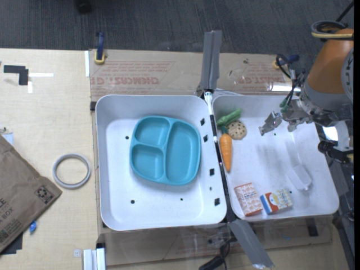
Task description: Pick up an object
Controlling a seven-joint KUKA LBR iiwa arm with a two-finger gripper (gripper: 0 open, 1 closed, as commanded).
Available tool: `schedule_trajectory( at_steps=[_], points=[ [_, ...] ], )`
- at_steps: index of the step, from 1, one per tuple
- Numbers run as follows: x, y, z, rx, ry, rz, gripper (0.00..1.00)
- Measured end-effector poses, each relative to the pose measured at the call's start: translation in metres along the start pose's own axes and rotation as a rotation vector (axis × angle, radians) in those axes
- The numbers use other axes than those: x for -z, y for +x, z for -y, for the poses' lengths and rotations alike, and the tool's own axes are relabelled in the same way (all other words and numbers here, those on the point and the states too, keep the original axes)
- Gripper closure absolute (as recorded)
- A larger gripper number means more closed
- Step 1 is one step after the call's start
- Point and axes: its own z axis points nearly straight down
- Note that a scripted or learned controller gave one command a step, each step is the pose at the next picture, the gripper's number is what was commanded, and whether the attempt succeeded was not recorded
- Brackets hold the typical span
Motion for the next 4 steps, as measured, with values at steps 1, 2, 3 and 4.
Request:
schedule_trajectory(
  at_steps=[1,2,3,4],
  points=[
    [0.009,0.0,0.0,0.002,-0.001,0.002,1.0],
    [-0.048,-0.016,0.086,0.131,0.002,-0.003,1.0],
    [0.052,0.025,0.132,0.12,0.001,-0.001,1.0],
    [0.052,0.024,0.132,0.119,0.002,-0.002,0.0]
  ],
)
